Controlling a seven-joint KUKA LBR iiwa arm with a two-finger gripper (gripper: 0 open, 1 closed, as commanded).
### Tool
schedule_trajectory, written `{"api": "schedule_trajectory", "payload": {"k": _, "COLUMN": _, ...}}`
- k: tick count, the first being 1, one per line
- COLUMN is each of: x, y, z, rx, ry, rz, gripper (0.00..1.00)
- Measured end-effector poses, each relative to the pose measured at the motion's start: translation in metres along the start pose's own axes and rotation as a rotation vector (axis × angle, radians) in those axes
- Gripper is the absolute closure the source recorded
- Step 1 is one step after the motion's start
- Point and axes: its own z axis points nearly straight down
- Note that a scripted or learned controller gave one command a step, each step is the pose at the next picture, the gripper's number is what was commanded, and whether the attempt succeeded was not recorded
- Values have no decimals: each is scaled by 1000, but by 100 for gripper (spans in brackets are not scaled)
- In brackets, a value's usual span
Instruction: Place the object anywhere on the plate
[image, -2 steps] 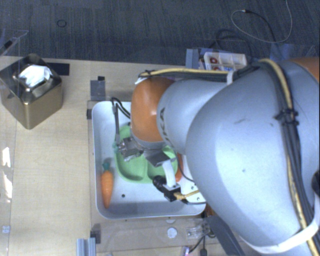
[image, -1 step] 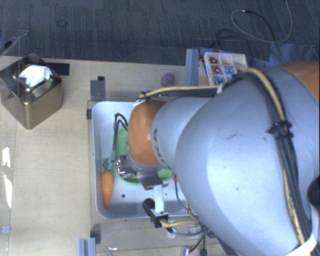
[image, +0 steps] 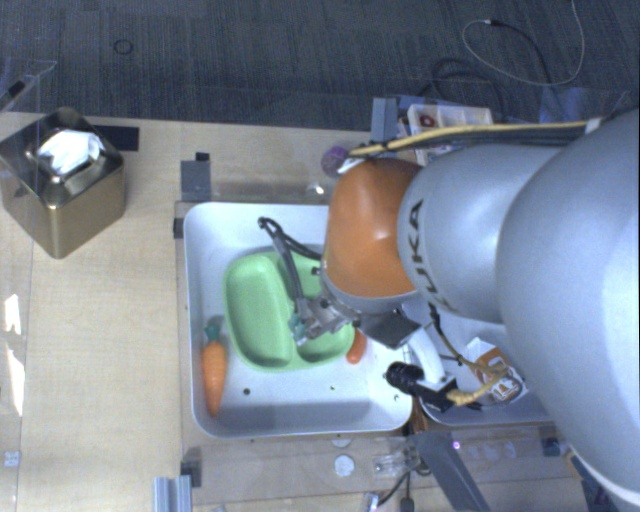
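Carrot (image: 213, 372) lies off the green plate (image: 255, 305), just beside its left rim near the white bin's (image: 300, 405) lower-left corner; the end effector (image: 306, 325), open or closed state indeterminable, hangs over the plate, so placement probably first requires a centred grasp across the carrot's body.

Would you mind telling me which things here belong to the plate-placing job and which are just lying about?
Part of the job:
- light green rounded plastic plate
- gripper, over the plate
- orange toy carrot by the plate's left edge, likely the object to place

Just lying about:
- small red-orange piece at the plate's right edge, though possibly a candidate too
- brass-coloured square box with white contents, on the bench
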Motion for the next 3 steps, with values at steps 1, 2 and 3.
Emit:
{"api": "schedule_trajectory", "payload": {"k": 1, "x": 32, "y": 27, "z": 74, "rx": -13, "ry": 1, "rz": 133, "gripper": 100}}
{"api": "schedule_trajectory", "payload": {"k": 2, "x": -39, "y": 134, "z": 42, "rx": -1, "ry": -1, "rz": -93, "gripper": 100}}
{"api": "schedule_trajectory", "payload": {"k": 3, "x": 0, "y": 102, "z": 76, "rx": -19, "ry": -5, "rz": 262, "gripper": 100}}
